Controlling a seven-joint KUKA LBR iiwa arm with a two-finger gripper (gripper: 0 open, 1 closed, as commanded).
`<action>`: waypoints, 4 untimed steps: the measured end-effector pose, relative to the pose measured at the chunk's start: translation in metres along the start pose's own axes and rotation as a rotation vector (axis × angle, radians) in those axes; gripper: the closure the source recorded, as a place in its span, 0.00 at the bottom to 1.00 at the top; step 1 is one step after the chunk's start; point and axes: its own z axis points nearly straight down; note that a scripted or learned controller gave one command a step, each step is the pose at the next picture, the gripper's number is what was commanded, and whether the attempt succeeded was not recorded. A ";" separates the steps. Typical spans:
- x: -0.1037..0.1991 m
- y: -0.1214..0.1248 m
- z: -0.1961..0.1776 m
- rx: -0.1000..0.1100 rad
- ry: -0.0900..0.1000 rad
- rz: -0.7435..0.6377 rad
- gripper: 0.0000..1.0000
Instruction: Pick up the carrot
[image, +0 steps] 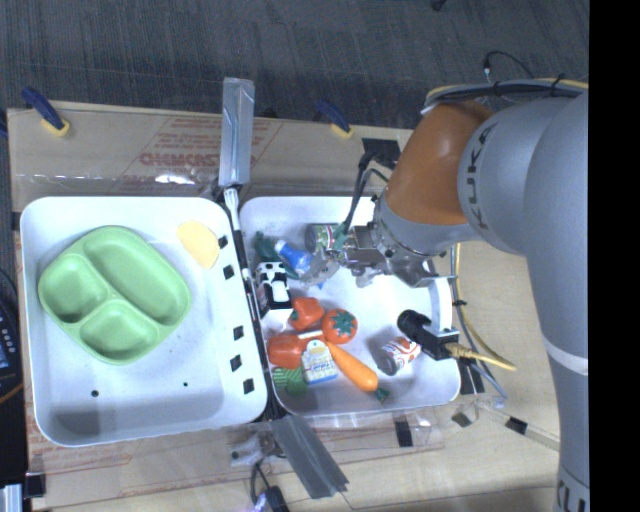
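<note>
The carrot (356, 369) is orange with a small green end. It lies slantwise near the front of the right bin (440, 385), just right of a small printed carton (319, 363). My gripper (337, 257) hangs over the back of that bin, beside a green-and-silver can (324, 237) and a blue bottle (294, 257). It is well behind the carrot and apart from it. The arm covers the bin's back right corner.
Around the carrot lie a red tomato-like piece (341, 325), an orange piece (305, 312), a red piece (285, 348) and a red-and-white can (399, 353). A black-and-white item (272, 281) sits by the divider. The left bin (60, 420) holds a green divided plate (114, 292) and a yellow piece (198, 241).
</note>
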 end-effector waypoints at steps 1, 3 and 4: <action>-0.034 -0.064 0.057 0.000 0.000 -0.049 0.00; -0.009 -0.058 0.015 -0.005 -0.001 -0.216 0.00; -0.055 -0.074 0.103 -0.009 -0.002 -0.287 0.00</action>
